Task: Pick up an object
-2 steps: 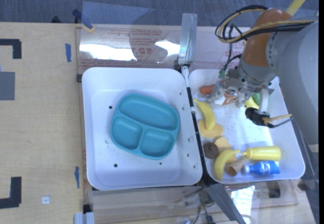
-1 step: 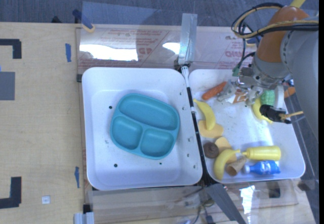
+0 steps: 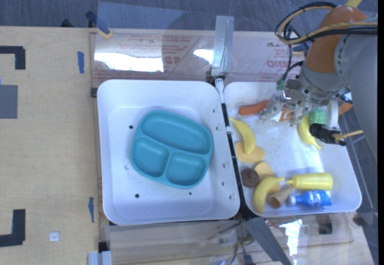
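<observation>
Right bin (image 3: 351, 189) crowded with play food: a curved yellow banana (image 3: 245, 132) by the divider, a pale orange wedge (image 3: 251, 153) just below it, a brown round piece (image 3: 249, 177), another banana (image 3: 264, 191), a yellow bottle (image 3: 312, 182) lying on its side above a blue bottle (image 3: 310, 199), an orange carrot (image 3: 254, 108) near the back wall. Gripper (image 3: 290, 107) low over the back of that bin, beside the carrot and a third small banana (image 3: 307, 132); width of the jaws hidden in the clutter of wrist hardware, so cannot tell, and nothing visibly held. Probably at the descent or closing stage of a pick. Best done by centring on one lone item, closing across its narrow width, lifting straight to avoid dragging neighbours. Smooth, glossy plastic all round, likely slippery; curved bananas prone to rolling out of a pinch. Left bin (image 3: 114, 198) bearing a teal divided plate (image 3: 172, 148), matte, rounded, three shallow compartments.
</observation>
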`<state>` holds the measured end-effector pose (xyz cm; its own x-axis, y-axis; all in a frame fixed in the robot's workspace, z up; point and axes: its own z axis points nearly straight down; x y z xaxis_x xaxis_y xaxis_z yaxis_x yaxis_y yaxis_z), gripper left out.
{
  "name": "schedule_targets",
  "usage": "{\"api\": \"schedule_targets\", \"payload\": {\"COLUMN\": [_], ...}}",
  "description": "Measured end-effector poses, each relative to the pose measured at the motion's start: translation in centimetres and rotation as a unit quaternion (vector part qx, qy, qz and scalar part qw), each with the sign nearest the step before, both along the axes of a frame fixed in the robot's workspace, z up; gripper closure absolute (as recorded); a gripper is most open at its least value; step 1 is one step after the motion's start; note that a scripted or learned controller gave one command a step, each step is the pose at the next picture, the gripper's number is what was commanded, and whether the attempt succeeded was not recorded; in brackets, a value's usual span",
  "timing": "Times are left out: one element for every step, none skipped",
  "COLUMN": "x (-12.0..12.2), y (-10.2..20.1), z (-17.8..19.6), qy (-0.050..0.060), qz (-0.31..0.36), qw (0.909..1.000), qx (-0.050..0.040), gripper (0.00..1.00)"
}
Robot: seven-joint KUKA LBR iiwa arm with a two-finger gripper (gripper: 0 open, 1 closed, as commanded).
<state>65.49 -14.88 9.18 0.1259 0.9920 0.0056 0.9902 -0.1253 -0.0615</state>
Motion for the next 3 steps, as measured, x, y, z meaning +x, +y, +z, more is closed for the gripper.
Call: {"api": "schedule_targets", "payload": {"x": [-0.7, -4.1, -4.1], "y": [9.8, 13.4, 13.3], "z": [9.7, 9.3, 9.3], "qy": [-0.033, -0.029, -0.029], "qz": [0.024, 0.013, 0.012], "qw": [0.9992, 0.9995, 0.9995], "qx": [-0.0046, -0.0057, -0.0061], "gripper": [1.0, 1.0, 0.0]}}
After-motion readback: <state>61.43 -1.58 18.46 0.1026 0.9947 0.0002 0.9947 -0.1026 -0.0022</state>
